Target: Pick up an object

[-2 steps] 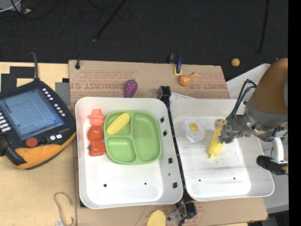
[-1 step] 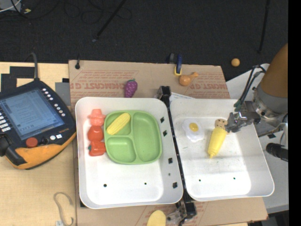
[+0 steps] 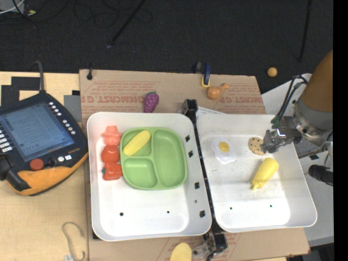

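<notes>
two white bins sit side by side. over the right bin [image 3: 304,211] the gripper [image 3: 270,141] hangs just beside one cookie [image 3: 255,144]; whether its jaws are parted or closed i cannot tell, and nothing shows between them. that bin also has one fried egg [image 3: 224,149] and one yellow bottle [image 3: 264,173]. the left bin [image 3: 141,216] holds one green divided plate [image 3: 155,159] with one corn cob [image 3: 135,142] in it, and one red-orange toy [image 3: 111,153] beside the plate.
</notes>
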Motion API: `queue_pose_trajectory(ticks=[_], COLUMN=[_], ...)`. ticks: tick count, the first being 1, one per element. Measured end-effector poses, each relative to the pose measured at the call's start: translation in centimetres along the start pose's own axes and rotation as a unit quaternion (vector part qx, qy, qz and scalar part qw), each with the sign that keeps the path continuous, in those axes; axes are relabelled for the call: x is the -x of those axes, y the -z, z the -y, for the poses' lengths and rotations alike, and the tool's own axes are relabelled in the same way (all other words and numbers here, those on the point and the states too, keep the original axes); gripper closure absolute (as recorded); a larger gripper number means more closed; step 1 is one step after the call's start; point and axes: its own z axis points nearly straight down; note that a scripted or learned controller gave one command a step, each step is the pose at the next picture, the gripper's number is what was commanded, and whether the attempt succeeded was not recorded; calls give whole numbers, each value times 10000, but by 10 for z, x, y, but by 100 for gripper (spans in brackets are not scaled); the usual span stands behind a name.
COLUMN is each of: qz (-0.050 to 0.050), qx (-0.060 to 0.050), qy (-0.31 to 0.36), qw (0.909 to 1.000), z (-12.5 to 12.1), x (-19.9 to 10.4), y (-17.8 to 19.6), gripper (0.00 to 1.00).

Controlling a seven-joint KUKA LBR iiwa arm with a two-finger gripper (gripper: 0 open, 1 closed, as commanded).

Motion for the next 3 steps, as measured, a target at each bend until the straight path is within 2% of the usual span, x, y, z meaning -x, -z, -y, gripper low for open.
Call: queue_pose_trajectory(ticks=[1,2,3], qz=[-10,-8,-8], qx=[-14,-2,-16], qy=[10,17,12], qw=[10000,10000,10000], z=[-1,-10,-8], x=[-50,-104,-158], y=[-11,0,-11], gripper=[100,100,100])
